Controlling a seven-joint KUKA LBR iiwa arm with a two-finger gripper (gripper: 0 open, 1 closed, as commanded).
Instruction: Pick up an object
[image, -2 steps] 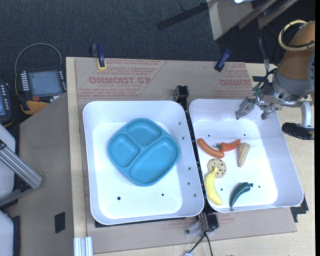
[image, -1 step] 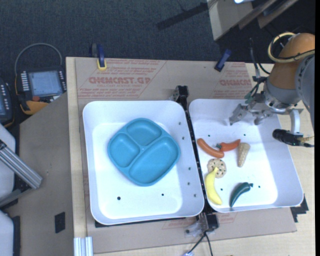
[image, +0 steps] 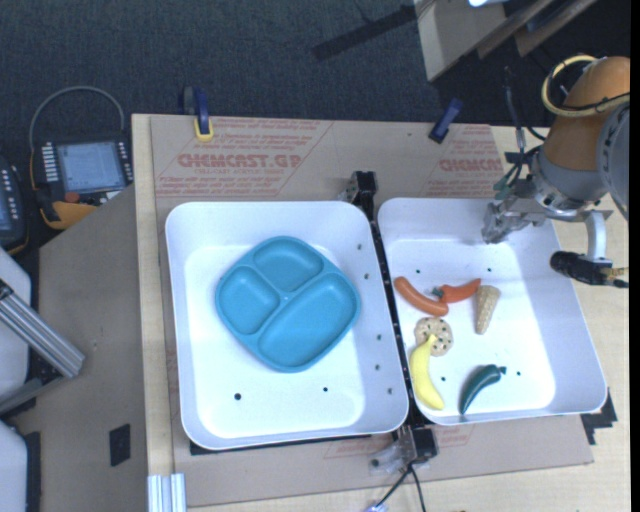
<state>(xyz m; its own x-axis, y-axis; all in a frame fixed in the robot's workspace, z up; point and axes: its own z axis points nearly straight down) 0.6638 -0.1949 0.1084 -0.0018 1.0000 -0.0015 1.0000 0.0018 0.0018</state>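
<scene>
Camera view: we see the gripper (image: 497, 222) over the right bin (image: 570, 350), around 1 o'clock; we can't tell jaw state. Toys sit toward 7 o'clock of it: hot dog (image: 420, 296), cone (image: 486, 307), banana (image: 426, 376), green pepper (image: 480, 385). Best to centre over one isolated piece, say the cone, then descend. Left bin (image: 190, 300) holds a blue tray (image: 287, 302).

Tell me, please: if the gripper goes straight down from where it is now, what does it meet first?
Most likely the bare white floor of the right bin, near its back wall. The gripper hangs behind the hot dog and cone. Depth is uncertain.
</scene>
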